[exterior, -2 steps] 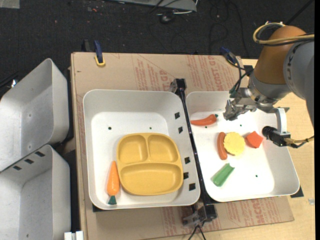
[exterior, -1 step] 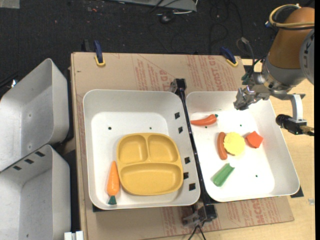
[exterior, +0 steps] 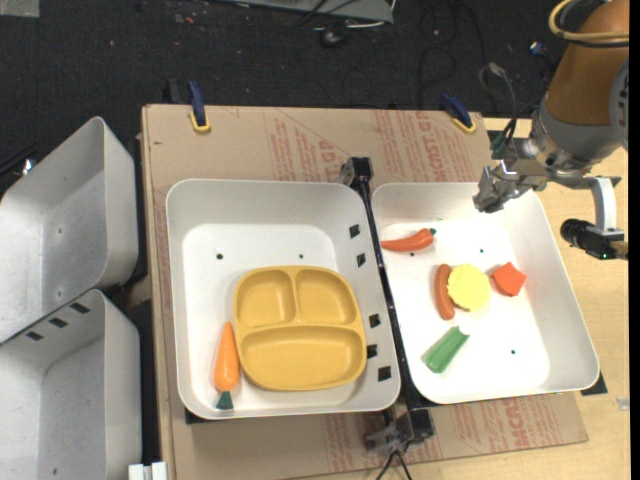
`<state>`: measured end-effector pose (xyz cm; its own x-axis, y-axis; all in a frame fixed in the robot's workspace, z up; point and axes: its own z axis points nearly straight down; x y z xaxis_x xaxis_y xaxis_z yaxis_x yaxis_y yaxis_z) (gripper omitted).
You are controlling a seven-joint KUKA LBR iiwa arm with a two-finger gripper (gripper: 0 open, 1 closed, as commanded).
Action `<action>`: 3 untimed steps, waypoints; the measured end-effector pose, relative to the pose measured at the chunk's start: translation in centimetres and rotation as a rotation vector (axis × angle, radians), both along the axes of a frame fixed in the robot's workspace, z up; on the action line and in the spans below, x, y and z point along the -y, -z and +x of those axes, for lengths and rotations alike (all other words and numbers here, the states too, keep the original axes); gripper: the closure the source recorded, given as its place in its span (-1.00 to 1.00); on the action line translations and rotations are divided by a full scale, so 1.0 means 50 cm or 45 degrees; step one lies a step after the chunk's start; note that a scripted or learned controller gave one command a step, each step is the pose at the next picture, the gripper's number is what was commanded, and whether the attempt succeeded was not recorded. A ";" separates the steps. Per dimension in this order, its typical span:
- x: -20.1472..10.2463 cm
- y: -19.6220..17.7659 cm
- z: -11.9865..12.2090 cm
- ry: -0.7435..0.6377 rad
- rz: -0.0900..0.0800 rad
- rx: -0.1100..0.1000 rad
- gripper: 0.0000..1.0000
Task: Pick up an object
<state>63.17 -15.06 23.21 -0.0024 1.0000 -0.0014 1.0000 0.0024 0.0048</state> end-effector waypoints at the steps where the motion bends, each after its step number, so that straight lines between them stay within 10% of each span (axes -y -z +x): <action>1: -0.121 -0.009 -0.013 -0.007 0.005 -0.005 1.00; 3: -0.355 -0.018 -0.017 -0.007 0.004 -0.004 1.00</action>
